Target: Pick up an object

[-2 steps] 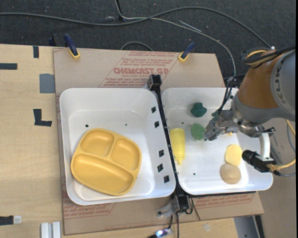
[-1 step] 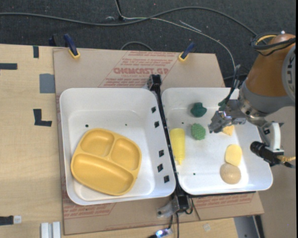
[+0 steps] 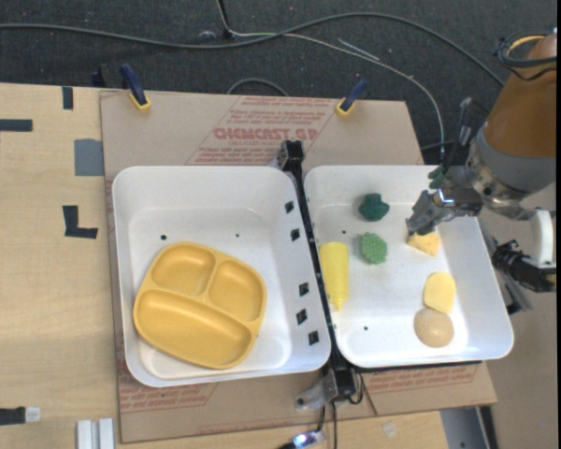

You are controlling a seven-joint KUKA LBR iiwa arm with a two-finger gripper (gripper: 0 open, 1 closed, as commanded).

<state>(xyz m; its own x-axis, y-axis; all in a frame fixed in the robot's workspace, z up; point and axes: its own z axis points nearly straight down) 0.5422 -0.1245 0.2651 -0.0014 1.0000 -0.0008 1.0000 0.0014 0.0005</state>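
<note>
Right now the pincer [image 3: 424,223] hangs over the right bin [image 3: 477,344], just above a yellow wedge [image 3: 426,242] near the far wall; whether it is apart or together, I cannot tell. Closing off-centre could squirt the small wedge sideways, leaving nothing gripped.

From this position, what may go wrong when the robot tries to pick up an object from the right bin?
1. The gripper is above the small yellow wedge, which lies near the right bin's far right side; it may slip away instead of being grasped.
2. The two green pieces lie close by, so a sideways move might knock them.
3. The pale yellow piece and the beige ball touch; disturbing one may move the other.
</note>
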